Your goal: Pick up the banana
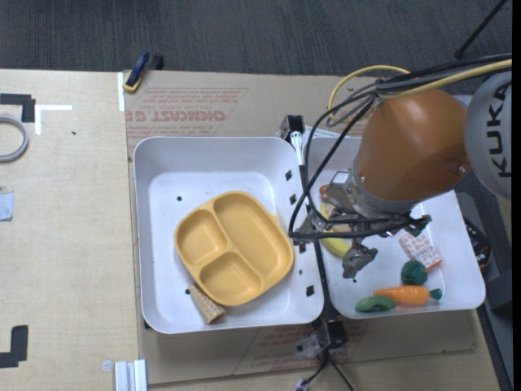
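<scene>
the grey kuka arm with its big orange band [411,145] reaches in from the right and hangs over the right-hand shallow white bin [460,287], its wrist covering much of that bin's upper part. below the wrist sits the dark metal two-finger gripper [352,236], low in the bin near the divide between the two bins; whether it is spread or pressed together i cannot tell, since the wrist and linkage hide it from above. the yellow banana [335,244] lies in the right bin's left part, just beside the gripper and partly hidden under the dark linkage (only a short curved yellow piece shows), and nothing shows it being pinched. further right in the same bin lie a small white and red packet [422,249], a dark green lumpy toy vegetable [413,272], and along the near wall an orange plastic carrot [403,296] with a green leafy piece [374,304] at its left end. the left-hand white bin [155,243] holds a yellow three-compartment plastic plate [234,248], tilted at an angle, with a small tan waffle-textured cone piece [206,305] just beside its near edge. black cables [309,194] run along the divide between the bins.
</scene>
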Action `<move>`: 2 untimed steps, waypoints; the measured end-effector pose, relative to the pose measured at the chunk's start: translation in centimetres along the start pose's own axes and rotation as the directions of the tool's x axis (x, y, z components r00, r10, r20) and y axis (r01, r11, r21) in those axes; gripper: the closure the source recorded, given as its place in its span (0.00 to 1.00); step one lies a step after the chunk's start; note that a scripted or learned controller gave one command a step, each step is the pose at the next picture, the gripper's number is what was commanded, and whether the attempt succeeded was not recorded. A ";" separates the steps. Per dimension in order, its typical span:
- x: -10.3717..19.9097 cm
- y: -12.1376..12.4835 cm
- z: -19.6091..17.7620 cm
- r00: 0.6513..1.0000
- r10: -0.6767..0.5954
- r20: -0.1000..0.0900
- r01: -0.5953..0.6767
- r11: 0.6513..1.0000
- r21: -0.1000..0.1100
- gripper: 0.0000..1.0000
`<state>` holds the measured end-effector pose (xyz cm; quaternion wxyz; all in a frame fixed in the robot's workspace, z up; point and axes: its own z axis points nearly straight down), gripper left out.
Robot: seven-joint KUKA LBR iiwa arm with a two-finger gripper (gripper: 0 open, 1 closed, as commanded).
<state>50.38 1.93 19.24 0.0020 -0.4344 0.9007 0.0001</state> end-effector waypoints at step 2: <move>2.0 1.5 0.0 0.996 -0.084 -0.002 0.084 0.996 0.000 0.00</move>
